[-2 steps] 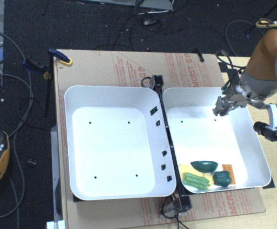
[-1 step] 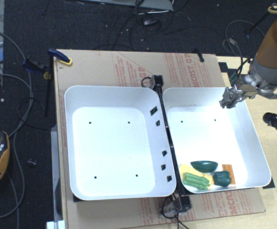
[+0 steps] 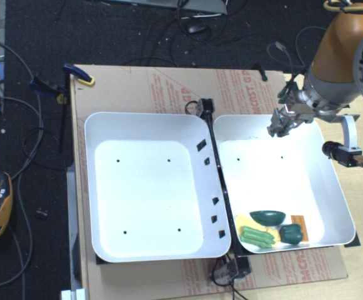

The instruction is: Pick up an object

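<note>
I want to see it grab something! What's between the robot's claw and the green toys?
Just bare white floor of the right bin, between the gripper and the green toys, in the camera view.

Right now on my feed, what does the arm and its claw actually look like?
The arm comes in from the right as a bulky, rounded orange shell with a grey section at its edge. Below it sits a metallic grey wrist, ending in a small dark grey claw. A white curved bracket hangs beside the wrist, carrying a black cylindrical part with an orange tip. A thin cable loops above the shell.
</note>
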You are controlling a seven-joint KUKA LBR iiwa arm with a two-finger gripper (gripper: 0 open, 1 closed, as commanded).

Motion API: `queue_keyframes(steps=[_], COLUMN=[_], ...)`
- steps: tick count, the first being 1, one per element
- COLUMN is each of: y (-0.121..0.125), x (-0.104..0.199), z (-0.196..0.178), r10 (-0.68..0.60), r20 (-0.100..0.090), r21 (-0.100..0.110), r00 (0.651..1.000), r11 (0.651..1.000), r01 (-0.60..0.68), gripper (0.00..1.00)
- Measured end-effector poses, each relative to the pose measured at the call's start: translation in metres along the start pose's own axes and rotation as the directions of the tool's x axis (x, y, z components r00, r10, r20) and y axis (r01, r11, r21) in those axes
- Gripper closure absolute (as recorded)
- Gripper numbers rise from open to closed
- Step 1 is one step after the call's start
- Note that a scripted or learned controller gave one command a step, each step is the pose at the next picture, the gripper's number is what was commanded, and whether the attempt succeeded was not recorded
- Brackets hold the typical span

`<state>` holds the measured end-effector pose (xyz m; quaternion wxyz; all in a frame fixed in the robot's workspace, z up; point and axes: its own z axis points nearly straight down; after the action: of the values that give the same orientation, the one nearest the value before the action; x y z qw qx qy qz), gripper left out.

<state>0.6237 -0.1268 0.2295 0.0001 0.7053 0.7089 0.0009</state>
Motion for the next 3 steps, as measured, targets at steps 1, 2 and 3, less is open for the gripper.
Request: queue_keyframes(steps=[1, 2, 3], y=[-0.001, 0.018, 0.014], x=[0.054, 0.108, 0.159], z=[-0.006, -0.005, -0.004], r10=[0.000, 0.000, 0.001], r20=[0.000, 0.000, 0.000], r21=[0.001, 0.001, 0.002], r00=[1.000, 1.000, 1.000], r11=[1.000, 1.000, 1.000], r01=[0.000, 0.000, -0.001], gripper=[1.00, 1.00, 1.00])
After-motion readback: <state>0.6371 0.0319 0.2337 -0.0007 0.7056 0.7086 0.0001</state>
